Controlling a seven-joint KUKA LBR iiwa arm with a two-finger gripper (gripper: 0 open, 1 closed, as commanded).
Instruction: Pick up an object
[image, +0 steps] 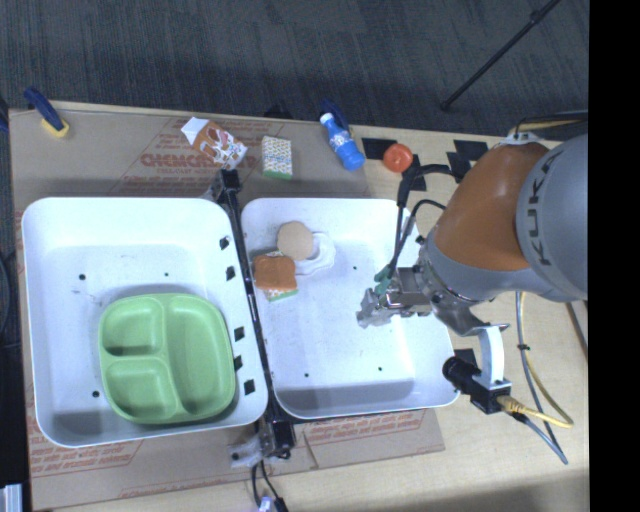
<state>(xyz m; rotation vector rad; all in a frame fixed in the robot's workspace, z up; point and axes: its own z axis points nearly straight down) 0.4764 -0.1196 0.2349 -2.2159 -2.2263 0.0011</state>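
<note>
Nothing is being lifted yet: the gripper (372, 312) is hovering over the right bin (340, 385), its state unclear, sandwich (275, 274) untouched.

"KUKA" on arm (545, 225); "CHEMCO" on cardboard (150, 165)

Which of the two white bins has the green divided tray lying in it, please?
The left bin holds the green divided tray, in its lower part. The right bin instead holds the sandwich-like item and a round tan item, with the gripper above it.

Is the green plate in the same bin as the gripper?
No, the green plate lies in the left bin, while the gripper is over the right bin.
</note>
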